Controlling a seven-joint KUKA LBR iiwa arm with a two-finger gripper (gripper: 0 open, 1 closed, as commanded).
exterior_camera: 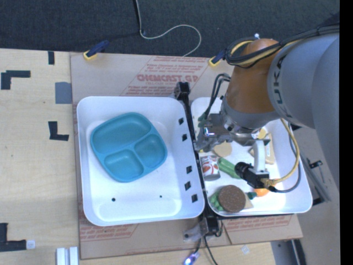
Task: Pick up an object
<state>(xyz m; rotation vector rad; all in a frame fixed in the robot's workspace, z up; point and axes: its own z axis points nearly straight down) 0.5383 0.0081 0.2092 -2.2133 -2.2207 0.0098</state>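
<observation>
I see blue divided plate [128,146] mid-left in left bin [88,148] | cardboard sheet [160,79] beneath | black cable [165,35] upper centre | yellow clamps [95,49] top of counter [27,148]

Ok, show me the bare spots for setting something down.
Left bin: the white strip between the blue tray and the near wall is bare, as is the far right corner. Right bin is crowded under the tool.
</observation>
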